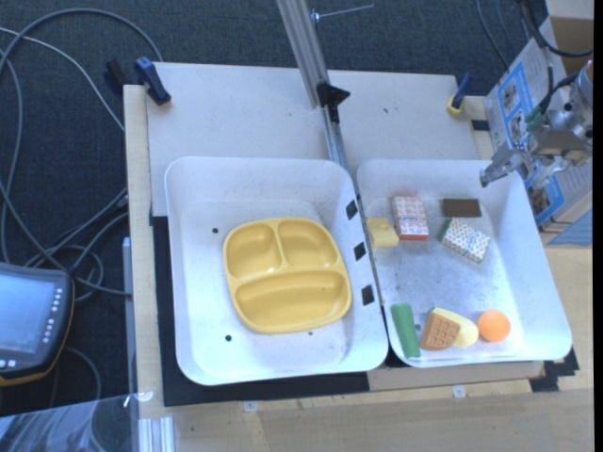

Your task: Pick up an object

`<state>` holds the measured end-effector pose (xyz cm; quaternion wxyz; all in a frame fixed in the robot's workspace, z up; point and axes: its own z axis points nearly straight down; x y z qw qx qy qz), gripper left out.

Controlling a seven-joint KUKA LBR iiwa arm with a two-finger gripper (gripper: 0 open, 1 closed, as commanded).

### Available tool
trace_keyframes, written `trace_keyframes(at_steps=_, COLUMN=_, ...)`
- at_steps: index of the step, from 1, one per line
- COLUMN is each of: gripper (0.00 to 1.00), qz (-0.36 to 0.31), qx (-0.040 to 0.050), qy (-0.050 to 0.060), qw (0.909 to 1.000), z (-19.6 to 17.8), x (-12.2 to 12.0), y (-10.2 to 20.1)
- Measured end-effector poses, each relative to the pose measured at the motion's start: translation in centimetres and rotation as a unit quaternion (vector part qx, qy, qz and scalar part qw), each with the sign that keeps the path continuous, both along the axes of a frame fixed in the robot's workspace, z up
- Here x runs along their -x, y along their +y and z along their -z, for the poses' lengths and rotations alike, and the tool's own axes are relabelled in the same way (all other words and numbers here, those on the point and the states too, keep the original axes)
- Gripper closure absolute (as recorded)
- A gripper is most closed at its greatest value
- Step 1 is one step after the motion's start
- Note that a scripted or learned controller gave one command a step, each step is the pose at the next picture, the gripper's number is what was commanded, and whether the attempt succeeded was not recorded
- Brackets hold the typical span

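Observation:
My gripper (502, 167) hangs over the far right rim of the right bin (528, 252), above and to the right of a brown block (461, 207). Nothing shows in its grasp. In that bin lie a red and white box (410, 217), a small yellow block (382, 232), a white patterned box (465, 241), a green cylinder (403, 330), a waffle-like piece (438, 330) leaning on a yellow piece (464, 331), and an orange ball (494, 326).
The left bin (188, 252) holds a yellow divided plate (285, 274). A metal post (306, 36) rises behind the seam between the bins. Clamps sit at the bench's far corners, cables and a pendant lie left.

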<state>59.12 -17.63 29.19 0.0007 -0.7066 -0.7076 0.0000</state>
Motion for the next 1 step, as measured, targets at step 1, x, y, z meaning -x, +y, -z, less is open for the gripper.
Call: trace_keyframes(at_steps=1, gripper=0.0, qz=0.0, qx=0.0, qy=0.0, qw=1.0, z=0.0, x=0.0, y=0.0)
